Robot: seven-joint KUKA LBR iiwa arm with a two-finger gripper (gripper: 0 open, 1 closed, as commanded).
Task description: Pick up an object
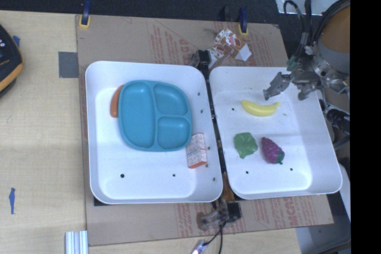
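Lying below open jaws [290, 87]: banana [260, 108]

We see an orange thing [114, 102] mostly hidden under the blue plate [155, 115]. The carton's [196, 150] print beside that plate is too small for us to read.

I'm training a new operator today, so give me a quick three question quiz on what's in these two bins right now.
1. Multiple choice: which bin holds the banana? A) the left bin B) the right bin C) it lies on the bench outside both bins.
2. True or false: the blue divided plate sits in the same bin as the purple grapes.
3. Short answer: what green thing lies right beside the grapes?

Key
1. B, the right bin, just below the gripper.
2. False; the plate is in the left bin, the grapes in the right one.
3. The green vegetable, to the grapes' left in the camera view.
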